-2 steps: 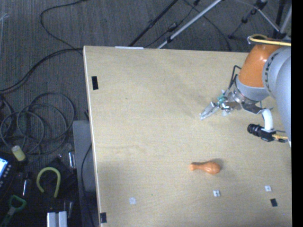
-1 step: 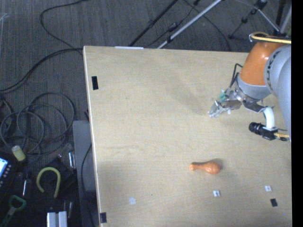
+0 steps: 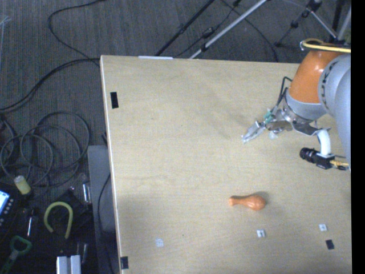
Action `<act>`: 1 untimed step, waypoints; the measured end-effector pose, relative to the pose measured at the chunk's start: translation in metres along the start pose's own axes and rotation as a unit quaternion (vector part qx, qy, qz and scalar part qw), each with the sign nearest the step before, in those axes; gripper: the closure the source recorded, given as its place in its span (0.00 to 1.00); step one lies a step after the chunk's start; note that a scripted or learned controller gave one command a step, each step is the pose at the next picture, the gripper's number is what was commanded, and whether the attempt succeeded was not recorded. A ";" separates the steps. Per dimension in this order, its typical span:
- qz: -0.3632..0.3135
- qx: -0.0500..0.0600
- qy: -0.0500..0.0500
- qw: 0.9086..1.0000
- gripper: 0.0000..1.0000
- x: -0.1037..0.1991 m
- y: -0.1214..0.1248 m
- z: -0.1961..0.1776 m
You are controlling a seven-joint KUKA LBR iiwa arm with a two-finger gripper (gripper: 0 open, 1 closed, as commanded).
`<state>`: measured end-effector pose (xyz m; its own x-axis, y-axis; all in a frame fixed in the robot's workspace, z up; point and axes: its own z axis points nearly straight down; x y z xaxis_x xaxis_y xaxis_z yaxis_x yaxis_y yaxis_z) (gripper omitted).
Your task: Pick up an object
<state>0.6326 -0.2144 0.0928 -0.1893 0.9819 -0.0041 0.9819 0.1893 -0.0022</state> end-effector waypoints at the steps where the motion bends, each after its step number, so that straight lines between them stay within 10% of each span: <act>1: -0.109 -0.001 0.001 0.994 0.00 0.043 0.045 0.008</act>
<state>0.6687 -0.1641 0.0843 -0.3972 0.9177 -0.0025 0.9177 0.3972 0.0001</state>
